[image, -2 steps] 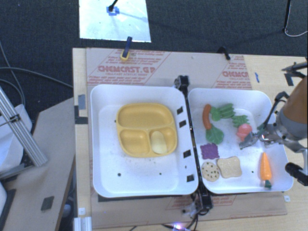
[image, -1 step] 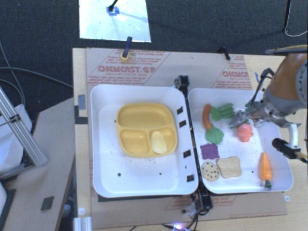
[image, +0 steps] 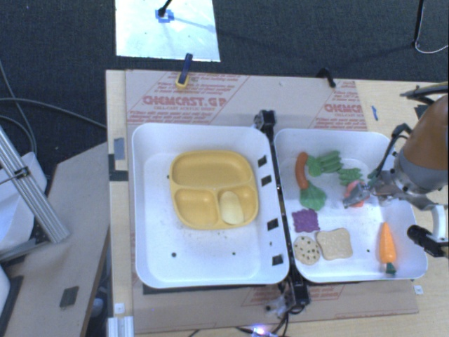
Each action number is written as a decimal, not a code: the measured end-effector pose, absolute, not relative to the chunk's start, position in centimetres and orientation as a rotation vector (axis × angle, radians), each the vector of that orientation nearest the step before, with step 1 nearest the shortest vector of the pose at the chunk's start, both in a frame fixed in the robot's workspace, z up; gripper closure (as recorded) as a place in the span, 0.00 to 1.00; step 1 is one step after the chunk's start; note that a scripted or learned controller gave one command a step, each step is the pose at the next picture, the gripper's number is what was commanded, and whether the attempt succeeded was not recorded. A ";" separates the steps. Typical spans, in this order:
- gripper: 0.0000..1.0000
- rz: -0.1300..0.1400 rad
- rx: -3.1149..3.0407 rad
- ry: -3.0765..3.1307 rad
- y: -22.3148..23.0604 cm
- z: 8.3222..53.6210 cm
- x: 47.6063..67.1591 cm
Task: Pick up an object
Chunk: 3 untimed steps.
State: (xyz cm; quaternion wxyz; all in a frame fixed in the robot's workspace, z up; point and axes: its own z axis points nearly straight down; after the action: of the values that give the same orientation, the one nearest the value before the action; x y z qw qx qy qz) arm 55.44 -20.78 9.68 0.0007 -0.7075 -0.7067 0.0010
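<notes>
Hovering fingers (image: 359,194) over right bin (image: 365,269), possibly gripping small red toy (image: 356,196).

Two bins (image: 151,188) — one tray (image: 212,188).

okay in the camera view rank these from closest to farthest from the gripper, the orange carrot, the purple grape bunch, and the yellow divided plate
Measured from the gripper in the right bin:
1. Orange toy carrot, by that bin's front right corner.
2. Purple toy grape bunch, near the bin's left side; only slightly farther than the carrot.
3. Yellow divided plastic plate, in the left bin, clearly farthest.

Dark carpet floor (image: 56,41), pale wooden bench (image: 116,104)
</notes>
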 end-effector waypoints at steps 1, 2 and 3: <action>1.00 -0.003 -2.221 -2.228 -20.7 10.9 55.8; 1.00 -0.010 -2.223 -2.237 -20.6 20.2 60.2; 1.00 -0.008 -2.220 -2.236 -20.6 21.7 66.6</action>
State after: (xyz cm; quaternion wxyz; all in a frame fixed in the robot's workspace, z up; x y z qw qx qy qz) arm 66.61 -20.56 21.67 -0.0046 -0.7045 -0.7097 -0.0025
